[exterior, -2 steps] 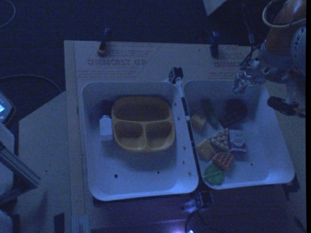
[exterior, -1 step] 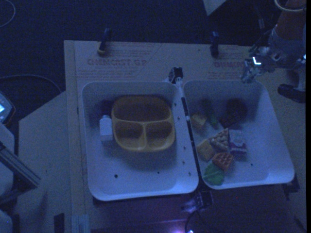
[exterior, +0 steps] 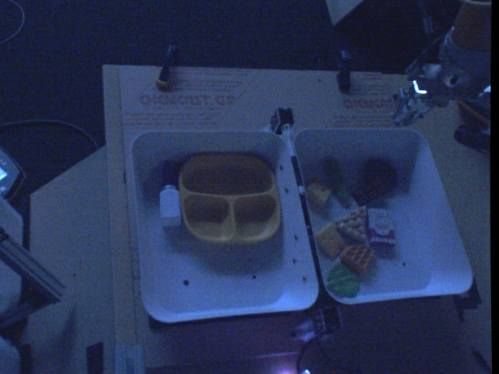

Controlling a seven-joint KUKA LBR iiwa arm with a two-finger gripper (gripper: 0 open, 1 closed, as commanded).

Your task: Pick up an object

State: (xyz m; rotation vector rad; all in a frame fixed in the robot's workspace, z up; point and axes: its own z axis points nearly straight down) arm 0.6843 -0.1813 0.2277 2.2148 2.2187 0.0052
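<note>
Nothing is picked up yet: the gripper (exterior: 411,104) hangs beyond the far right corner of the right bin (exterior: 437,209), its opening too dim to tell, while the waffle (exterior: 358,257) and other toy foods lie in that bin.

Yellow divided tray (exterior: 229,197) is taking up the middle of the left bin (exterior: 148,271), white bottle (exterior: 170,206) sitting tight against its left edge; floor in front is lying open. Right bin (exterior: 437,232): small items (exterior: 355,232) are crowding the left half, right side is staying bare.
</note>
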